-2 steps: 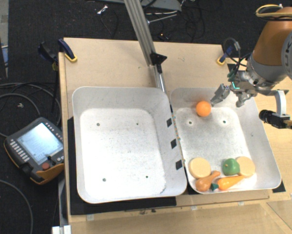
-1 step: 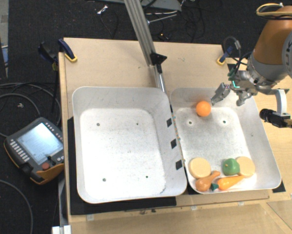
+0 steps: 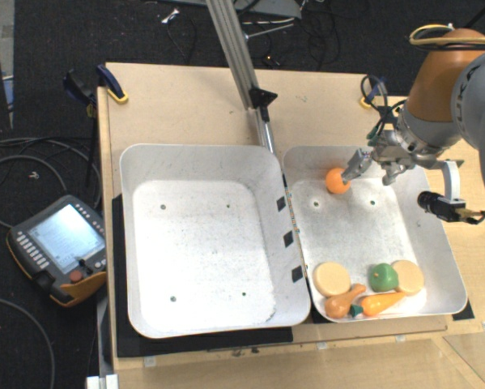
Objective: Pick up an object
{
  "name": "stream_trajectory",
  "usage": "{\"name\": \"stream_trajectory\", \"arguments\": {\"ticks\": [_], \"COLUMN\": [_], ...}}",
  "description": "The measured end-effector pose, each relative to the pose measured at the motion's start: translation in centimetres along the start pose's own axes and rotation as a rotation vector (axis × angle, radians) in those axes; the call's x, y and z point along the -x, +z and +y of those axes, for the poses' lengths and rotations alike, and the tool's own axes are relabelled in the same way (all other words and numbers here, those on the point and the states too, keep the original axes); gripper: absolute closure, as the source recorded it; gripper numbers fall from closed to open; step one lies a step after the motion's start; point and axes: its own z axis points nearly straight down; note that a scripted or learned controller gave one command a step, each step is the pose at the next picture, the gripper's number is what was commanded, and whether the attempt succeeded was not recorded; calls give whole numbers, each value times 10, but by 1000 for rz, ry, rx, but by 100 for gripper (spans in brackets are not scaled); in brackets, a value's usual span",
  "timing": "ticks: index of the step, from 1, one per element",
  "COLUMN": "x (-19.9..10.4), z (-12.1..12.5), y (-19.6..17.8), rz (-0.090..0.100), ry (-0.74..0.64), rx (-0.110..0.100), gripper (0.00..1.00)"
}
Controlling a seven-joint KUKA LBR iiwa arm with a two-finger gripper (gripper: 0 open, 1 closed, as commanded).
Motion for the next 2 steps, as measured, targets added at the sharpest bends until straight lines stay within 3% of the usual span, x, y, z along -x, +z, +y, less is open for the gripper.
{"name": "stream_trajectory", "arguments": {"ticks": [1,2], "x": [-1,0], "z": [-1,-1], "y": [54,41], "rz": [1,0], "ry": [1,-1], "rx": [-1,-2], "gripper": [0,100]}}
